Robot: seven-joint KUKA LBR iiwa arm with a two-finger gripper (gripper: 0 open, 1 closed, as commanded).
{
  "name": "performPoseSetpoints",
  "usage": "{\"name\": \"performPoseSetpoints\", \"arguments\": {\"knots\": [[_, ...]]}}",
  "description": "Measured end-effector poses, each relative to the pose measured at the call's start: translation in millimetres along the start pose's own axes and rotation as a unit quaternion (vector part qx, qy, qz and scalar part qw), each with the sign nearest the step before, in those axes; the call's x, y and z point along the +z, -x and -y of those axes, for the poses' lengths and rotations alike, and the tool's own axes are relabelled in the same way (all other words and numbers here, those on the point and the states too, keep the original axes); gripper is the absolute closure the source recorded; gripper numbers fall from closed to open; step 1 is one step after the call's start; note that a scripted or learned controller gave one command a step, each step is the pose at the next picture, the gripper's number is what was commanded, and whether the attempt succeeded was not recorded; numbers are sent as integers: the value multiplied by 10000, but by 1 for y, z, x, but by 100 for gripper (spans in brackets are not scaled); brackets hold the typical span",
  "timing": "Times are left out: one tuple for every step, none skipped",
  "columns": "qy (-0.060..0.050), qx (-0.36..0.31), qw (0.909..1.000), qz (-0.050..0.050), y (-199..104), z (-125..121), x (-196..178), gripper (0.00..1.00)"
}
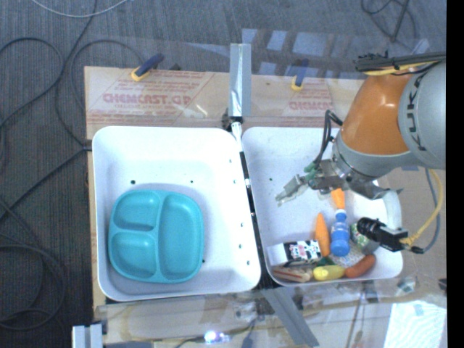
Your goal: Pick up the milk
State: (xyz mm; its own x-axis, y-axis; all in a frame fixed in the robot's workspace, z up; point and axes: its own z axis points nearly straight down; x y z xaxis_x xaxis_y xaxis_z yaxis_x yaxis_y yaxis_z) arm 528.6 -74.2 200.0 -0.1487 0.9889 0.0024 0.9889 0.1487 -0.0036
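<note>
Nearest the bench's front edge, in the right-hand shallow white plastic bin (pixel 270 158), a small white milk carton with black cow-patch markings (pixel 302 251) lies on its side at the bin's front wall, left of the bin's middle. Its long axis runs roughly parallel to that front wall; the end toward the bin's left looks plain white, while the patterned face is turned up. Which end is the top cannot be made out.

Just beside the carton, toward the bin's front right corner, toy food is piled: an orange carrot-shaped piece (pixel 322 233) standing along the carton's right end, a blue-and-white bottle (pixel 340 237) next to that, a yellow piece (pixel 328 272), a brown sausage-like piece (pixel 291 272) along the front wall, and a reddish one (pixel 360 265) farther right.

In the left-hand white bin (pixel 127 147), a turquoise divided plastic plate (pixel 156 235) rests near the front left corner.

Farther back, the grey arm with its orange band (pixel 380 118) reaches in over the right bin's far right area, wrist turned toward the bin's middle. Its two-finger gripper (pixel 290 190) hangs over bare bin floor, well apart from the carton and behind it; the jaws look parted with nothing between them.

Beyond the bins, tan cardboard with faded red lettering (pixel 156 100) covers the bench's far edge.
</note>
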Motion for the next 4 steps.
{"name": "performPoseSetpoints", "arguments": {"knots": [[2, -301, 9995, 1, 18, 39, 89, 0], [5, -373, 9993, 7, -20, 42, 17, 0], [4, 358, 9994, 16, -87, -15, -17, 0], [-1, 1020, 9948, 22, 2, 46, 18, 0]]}}
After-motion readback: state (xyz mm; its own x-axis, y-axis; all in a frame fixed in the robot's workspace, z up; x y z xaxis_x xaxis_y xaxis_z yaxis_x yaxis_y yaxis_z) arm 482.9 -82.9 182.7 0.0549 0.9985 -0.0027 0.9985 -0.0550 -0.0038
